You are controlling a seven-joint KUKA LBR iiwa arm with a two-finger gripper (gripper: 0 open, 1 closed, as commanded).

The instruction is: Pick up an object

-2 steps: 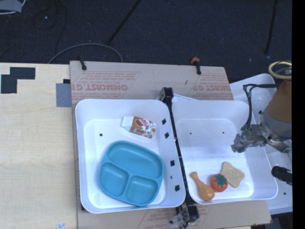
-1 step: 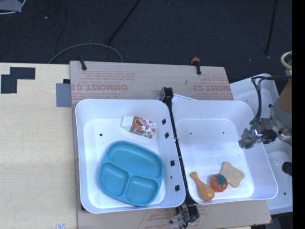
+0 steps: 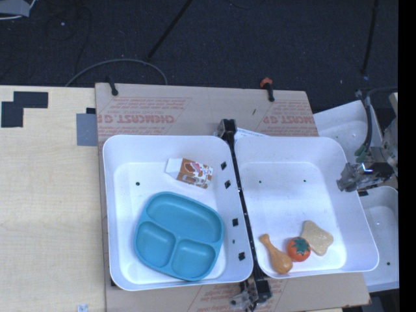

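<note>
1. At the right bin's (image 3: 354, 174) near edge: drumstick (image 3: 276, 254), tomato (image 3: 299, 249) and toast (image 3: 317, 237) touch; a grab could knock neighbours.
2. Left bin: tray (image 3: 179, 235), carton (image 3: 190, 171).
3. Gripper (image 3: 357, 177) sits at the right rim, well apart from them; could snag the wall.

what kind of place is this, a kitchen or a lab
Most likely a robot lab test bench, not a kitchen. Two white bins sit clamped on a cardboard sheet, cables trail over the dark floor, and the food in the right bin, such as the tomato, looks like toys.
</note>
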